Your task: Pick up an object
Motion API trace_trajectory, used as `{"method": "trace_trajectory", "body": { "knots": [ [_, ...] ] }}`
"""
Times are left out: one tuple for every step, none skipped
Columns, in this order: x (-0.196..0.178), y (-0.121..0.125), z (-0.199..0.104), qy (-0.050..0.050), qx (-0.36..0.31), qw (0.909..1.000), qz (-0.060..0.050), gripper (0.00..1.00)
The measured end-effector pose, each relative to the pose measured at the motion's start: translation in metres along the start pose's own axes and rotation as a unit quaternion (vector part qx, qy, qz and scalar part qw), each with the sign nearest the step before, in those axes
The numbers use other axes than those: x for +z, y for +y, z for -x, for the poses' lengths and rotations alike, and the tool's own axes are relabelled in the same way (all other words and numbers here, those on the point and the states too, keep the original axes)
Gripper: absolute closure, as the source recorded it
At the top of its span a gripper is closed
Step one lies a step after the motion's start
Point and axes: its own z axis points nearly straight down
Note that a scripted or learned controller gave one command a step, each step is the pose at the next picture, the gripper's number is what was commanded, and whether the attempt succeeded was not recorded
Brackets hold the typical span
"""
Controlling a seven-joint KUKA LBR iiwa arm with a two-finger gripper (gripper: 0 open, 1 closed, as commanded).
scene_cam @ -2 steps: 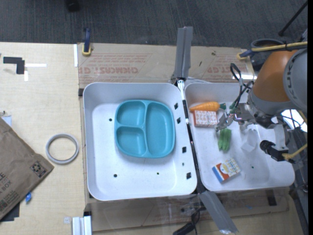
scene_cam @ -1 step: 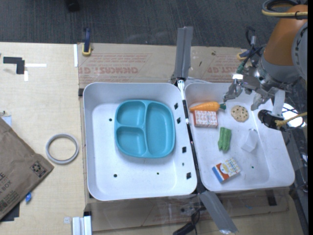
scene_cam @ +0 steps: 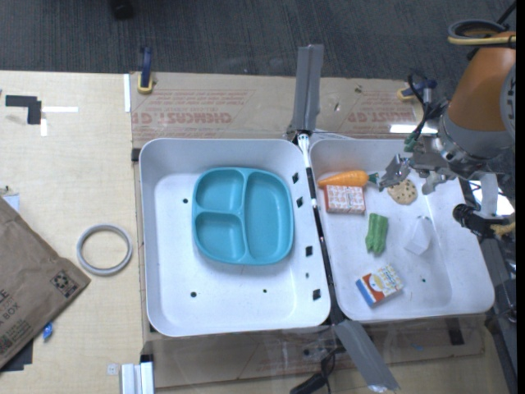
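Objects for picking lie in the right bin (scene_cam: 459, 298), while further left a roll of tape (scene_cam: 104, 248) rests on the wooden bench (scene_cam: 66, 179), just beside a brown paper bag (scene_cam: 29, 286) at the picture's left edge. Next comes the left bin (scene_cam: 164, 302), which holds a teal divided plate (scene_cam: 244, 216) with three compartments, lying flat near the bin's middle. Across the divider, at the right bin's upper left, a carrot (scene_cam: 344, 177) lies on its side with a small red-and-white box (scene_cam: 345, 199) touching it just below. Lower and to the right sits a green vegetable piece (scene_cam: 376, 232), and nearer the front wall a flat packet (scene_cam: 380, 286) printed in blue, white and orange. A cookie (scene_cam: 403, 191) lies towards the back of this bin, and a clear plastic item (scene_cam: 419, 236) rests near the middle. The gripper (scene_cam: 413, 175) hovers over the cookie, its fingers spread apart on either side of it, with nothing clasped between them. The arm (scene_cam: 480, 97) enters from the right.
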Motion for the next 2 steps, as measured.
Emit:
{"method": "trace_trajectory", "body": {
  "knots": [
    [0.082, -0.016, -0.012, 0.0, -0.054, 0.9985, 0.001, 0.0],
    [0.083, -0.056, -0.021, 0.0, -0.078, 0.9969, 0.0, 0.0]
  ]
}}
